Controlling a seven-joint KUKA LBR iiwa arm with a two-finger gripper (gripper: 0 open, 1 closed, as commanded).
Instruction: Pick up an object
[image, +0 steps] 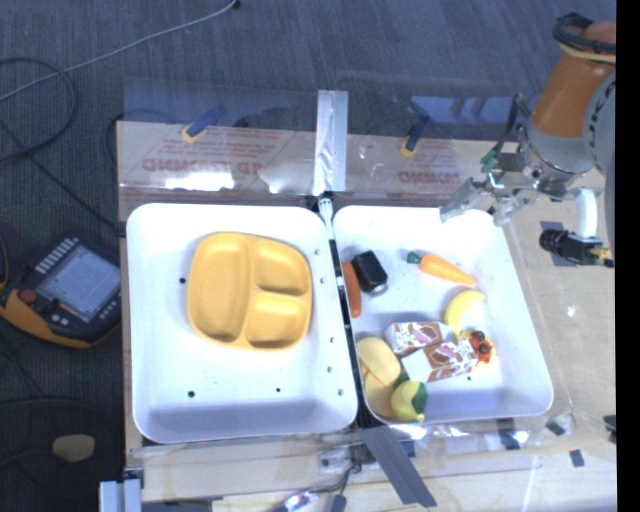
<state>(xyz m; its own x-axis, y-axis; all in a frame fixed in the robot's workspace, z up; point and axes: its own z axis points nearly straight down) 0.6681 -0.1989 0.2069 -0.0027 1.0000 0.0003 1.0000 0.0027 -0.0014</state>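
Note:
The right bin (520, 330) holds an orange carrot with a green top (444, 267), a small black block (369, 270), a yellow lemon-like piece (462, 308), a brown and white carton (432, 350), a pale yellow piece (377, 361), a yellow-green pear shape (407, 400) and a thin orange-red stick (352, 288) by the divider. My gripper (482, 200) hangs over the bin's far right corner, up and to the right of the carrot. Its fingers are spread apart with nothing between them.
A yellow three-compartment plate (248, 290) lies in the left bin (160, 400). Clear plastic sheeting and a taped strip (331, 140) run along the back of the bench. A handheld controller (65, 290) rests on the floor at the left.

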